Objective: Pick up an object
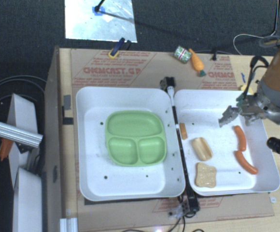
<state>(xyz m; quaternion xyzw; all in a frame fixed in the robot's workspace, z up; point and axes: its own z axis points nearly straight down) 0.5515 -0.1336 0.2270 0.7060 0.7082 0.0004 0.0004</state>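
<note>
The claw (228,115) hangs over the right bin (205,99), whether open or closed I cannot tell; two sausages (240,137), a bun (202,148) and toast (205,175) lie below; the left bin (89,129) holds a green plate (135,137).

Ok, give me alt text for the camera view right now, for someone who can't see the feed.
The gripper hangs over the right bin, above and left of two sausages, with a bread roll, a toast slice and a small fry-like stick lying further left. The left bin holds a green divided plate.
</note>
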